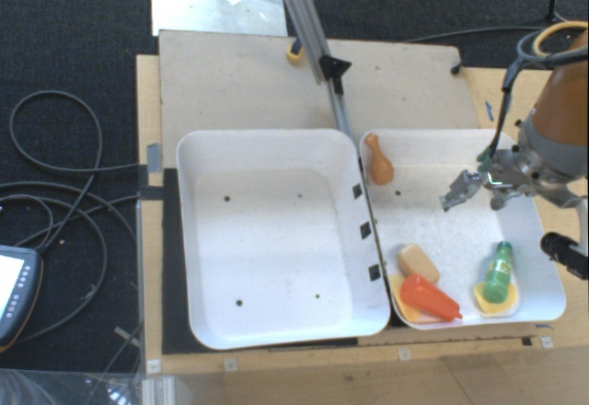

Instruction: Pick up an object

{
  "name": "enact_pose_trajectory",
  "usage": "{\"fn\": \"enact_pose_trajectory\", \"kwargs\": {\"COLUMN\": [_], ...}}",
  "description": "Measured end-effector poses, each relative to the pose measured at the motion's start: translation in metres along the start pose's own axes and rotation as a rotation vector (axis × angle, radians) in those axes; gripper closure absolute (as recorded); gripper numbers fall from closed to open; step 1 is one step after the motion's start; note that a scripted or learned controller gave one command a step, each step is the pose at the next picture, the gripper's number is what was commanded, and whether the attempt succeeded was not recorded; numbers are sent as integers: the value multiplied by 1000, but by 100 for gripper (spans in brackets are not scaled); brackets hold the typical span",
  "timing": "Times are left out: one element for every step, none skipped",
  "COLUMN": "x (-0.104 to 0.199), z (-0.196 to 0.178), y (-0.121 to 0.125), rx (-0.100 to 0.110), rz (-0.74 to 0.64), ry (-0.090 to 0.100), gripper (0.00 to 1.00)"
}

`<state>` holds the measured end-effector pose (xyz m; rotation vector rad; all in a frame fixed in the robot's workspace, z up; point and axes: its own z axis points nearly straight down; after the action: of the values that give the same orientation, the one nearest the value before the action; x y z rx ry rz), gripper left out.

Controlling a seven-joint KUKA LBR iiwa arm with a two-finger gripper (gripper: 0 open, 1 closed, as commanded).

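Note:
In the right bin (pixel 460 147) lie several toys. A brown drumstick-shaped piece (pixel 378 161) rests against the bin's far left wall. At the near left sit a tan block (pixel 418 261) and a red-orange carrot-like piece (pixel 429 299), touching each other. A green bottle (pixel 498 271) lies partly on a yellow piece (pixel 497 302) at the near right. My gripper (pixel 479 195) hangs over the bin's middle right, above bare floor, open with nothing between its fingers. It is farther back than the bottle and to the right of the drumstick.
The left bin (pixel 198 237) adjoins the right one along a shared wall with black clips (pixel 364 230). A slanted metal pole (pixel 304 12) reaches down to the bins' far junction. Cables lie on the dark floor at the left.

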<state>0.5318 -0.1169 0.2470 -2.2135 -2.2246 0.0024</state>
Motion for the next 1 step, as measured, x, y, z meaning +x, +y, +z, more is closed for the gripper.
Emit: {"fn": "enact_pose_trajectory", "kwargs": {"x": [0], "z": [-2], "y": [1], "rx": [-5], "rz": [2], "ry": [-1], "gripper": [0]}}
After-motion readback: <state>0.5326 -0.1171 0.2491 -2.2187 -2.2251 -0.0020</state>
